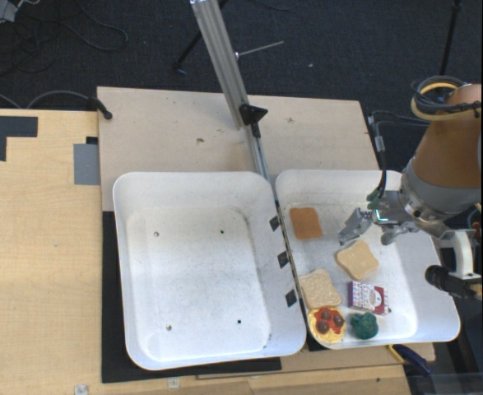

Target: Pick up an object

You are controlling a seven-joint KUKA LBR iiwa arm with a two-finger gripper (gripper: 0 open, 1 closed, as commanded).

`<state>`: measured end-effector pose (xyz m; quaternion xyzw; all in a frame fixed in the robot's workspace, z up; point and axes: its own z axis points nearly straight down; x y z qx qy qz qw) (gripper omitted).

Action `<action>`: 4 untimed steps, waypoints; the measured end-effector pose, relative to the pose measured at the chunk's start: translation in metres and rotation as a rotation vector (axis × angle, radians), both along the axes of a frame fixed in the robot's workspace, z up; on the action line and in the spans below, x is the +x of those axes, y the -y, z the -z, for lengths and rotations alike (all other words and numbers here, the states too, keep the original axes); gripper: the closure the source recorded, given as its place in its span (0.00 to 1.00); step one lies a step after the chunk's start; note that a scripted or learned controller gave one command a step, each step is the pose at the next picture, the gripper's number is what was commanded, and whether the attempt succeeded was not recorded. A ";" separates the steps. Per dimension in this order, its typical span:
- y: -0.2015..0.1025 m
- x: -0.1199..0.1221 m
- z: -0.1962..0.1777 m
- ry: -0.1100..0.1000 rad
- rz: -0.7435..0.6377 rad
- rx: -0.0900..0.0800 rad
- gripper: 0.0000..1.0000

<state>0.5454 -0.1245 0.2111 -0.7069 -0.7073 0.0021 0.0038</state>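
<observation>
Hovering over the right bin (422,323), well spread, with nothing between the fingers: gripper (374,230), one finger (355,227) angled toward the bin's middle, the other (395,232) nearer the arm's side. Hanging from the grey arm (447,167), orange band at the top right.

Just below the gripper, apart from both fingers: pale toast-coloured slice (357,262), lying flat on the bin floor. Left of the gripper, near the bin's inner wall: darker brown slice (306,223), also flat. Farther down, against the divider side: speckled cracker-like slice (319,289), its lower corner meeting a yellow plate (317,329) with red pieces (329,318) on it. Beside the plate, at the bin's near edge: green lump (364,326). Above that, just under the pale slice: small purple-and-white packet (367,297).

Crowding the lower half of the bin, all five of these; more bare floor up near the gripper.

Alongside to the left: second white bin (130,220), joined by black clips (283,258) at the shared edge. Rising from behind the bins, slanting up and left: aluminium rail (225,64) with a black bracket (252,115).
</observation>
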 end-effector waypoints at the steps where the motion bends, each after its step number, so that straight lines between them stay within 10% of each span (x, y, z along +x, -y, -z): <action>1: 0.001 0.001 -0.002 0.005 0.003 -0.001 0.00; 4: 0.011 -0.007 0.113 0.019 0.003 -0.005 0.00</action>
